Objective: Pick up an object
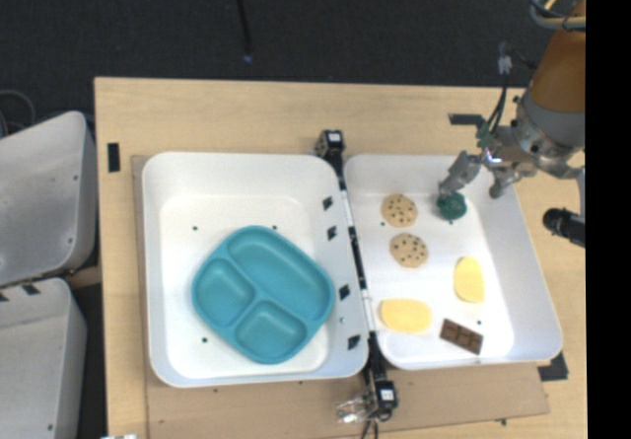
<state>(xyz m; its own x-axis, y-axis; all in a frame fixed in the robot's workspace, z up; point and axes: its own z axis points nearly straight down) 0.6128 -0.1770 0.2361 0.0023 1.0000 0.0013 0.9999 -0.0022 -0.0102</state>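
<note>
- Gripper (pixel 477 174) at upper right of frame, over the right bin's (pixel 523 269) far edge; jaws spread apart, nothing between them.
- Small green object (pixel 452 206) just below and left of the fingertips, nearest target; too small to tell its long axis.
- Two cookies (pixel 399 210), yellow pieces (pixel 405 315) and a chocolate piece (pixel 460 335) farther toward lower frame.
- Teal divided tray (pixel 261 294) in left bin.

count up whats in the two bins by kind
Cookies: 2
Yellow pieces: 2
Chocolate bar: 1
Small green thing: 1
Blue divided tray: 1
Total: 7
</note>
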